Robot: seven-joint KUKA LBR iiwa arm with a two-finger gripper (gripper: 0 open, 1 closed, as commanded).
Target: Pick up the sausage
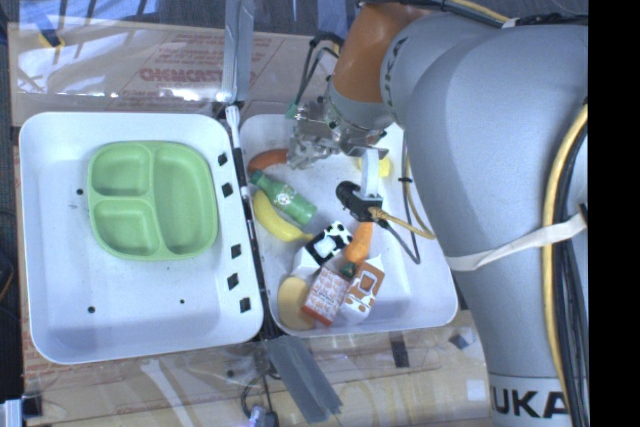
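Green plate (pixel 152 199) in left bin (pixel 60 315); sausage (pixel 266 159) in right bin (pixel 425 300).

The bench (pixel 120 65) carries two shallow white bins side by side, touching along their inner edges where a row of black clips runs. The left bin (pixel 50 315) holds a green divided plate (pixel 152 199) set toward its far half. The right bin (pixel 425 290) is crowded: an orange-red sausage (pixel 266 159) lies at its far left corner, just beyond a green bottle (pixel 284 199) resting across a banana (pixel 274 220), with a black-and-white block (pixel 330 242), a carrot (pixel 360 241), two small cartons (pixel 345 292) and a pale yellow round piece (pixel 291 301) nearer.
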